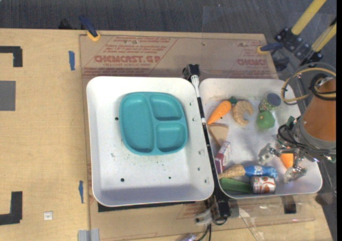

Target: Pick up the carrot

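Camera view, left to right: a teal plate (153, 123) sits in the left bin (101, 144). Right of that plate, in the right bin (312, 184), the carrot (219, 112) lies slanted, orange body tapering down-left, green top up-right. Farther right, the gripper (281, 162) hangs with fingers spread around a small orange piece (287, 160), well apart from the carrot.

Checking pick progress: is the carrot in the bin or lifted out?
In the bin: the carrot lies flat on the right bin's floor beside its left wall.
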`<move>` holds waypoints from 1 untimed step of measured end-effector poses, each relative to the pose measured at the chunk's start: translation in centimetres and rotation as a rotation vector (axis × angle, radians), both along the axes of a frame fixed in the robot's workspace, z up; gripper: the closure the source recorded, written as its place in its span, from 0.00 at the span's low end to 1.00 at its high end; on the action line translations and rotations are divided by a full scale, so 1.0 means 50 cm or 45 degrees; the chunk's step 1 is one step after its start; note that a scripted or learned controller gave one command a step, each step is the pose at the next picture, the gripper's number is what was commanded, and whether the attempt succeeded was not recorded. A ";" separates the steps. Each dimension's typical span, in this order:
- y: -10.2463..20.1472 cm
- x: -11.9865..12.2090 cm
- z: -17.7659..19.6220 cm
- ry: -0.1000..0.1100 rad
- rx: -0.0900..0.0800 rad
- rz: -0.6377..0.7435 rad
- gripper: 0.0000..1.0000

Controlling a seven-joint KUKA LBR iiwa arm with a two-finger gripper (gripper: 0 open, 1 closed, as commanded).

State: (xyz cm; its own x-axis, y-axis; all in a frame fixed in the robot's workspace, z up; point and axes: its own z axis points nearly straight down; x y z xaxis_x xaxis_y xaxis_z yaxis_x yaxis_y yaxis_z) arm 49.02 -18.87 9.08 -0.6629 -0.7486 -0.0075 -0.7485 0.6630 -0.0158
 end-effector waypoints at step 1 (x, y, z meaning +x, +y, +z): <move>0.000 0.010 0.027 -0.019 -0.003 -0.001 1.00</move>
State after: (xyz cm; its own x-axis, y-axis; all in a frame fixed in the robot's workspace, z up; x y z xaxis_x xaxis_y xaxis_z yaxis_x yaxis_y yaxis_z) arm 49.50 -18.89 10.41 -0.6632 -0.7483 -0.0161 -0.7478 0.6634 -0.0286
